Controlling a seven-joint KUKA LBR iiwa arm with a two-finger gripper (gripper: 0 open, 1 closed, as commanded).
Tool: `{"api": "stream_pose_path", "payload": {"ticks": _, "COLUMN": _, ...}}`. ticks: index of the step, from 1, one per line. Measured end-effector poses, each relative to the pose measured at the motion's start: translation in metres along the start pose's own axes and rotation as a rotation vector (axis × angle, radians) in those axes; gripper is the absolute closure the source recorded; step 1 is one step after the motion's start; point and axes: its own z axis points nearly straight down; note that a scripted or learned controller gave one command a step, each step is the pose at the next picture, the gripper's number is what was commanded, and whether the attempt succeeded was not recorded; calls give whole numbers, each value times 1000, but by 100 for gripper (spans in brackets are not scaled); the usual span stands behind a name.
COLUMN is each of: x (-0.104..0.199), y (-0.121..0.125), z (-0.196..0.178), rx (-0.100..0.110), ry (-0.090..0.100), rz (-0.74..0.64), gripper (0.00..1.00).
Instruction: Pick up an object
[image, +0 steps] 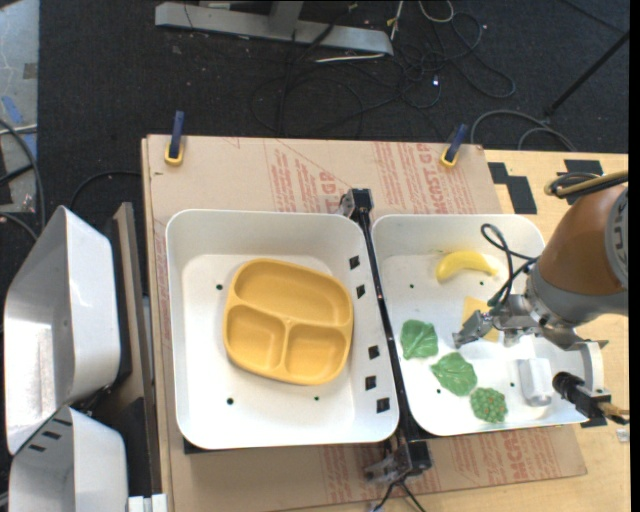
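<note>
One camera is looking down at a slant from above the bench (300, 170), taking in both white bins (190, 300) side by side. The arm (590, 250) is entering from the frame's right.

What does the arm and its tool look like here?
The arm is grey with a broad orange band above the wrist. Black cables loop along its left side. The tool is grey metal, and a pale block with a black-and-orange fitting sits below the wrist.

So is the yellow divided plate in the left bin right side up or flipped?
Right side up. The yellow divided plate lies flat in the left bin, its three compartments facing up with raised dividers visible, nothing in them.
</note>
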Motion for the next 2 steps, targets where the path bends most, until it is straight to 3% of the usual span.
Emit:
{"api": "stream_pose_path", "payload": {"ticks": 1, "x": -1, "y": 1, "z": -13, "rx": -3, "ry": -2, "rz": 2, "gripper": 100}}
{"api": "stream_pose_path", "payload": {"ticks": 2, "x": -6, "y": 10, "z": -71, "rx": -7, "ry": -2, "rz": -4, "gripper": 100}}
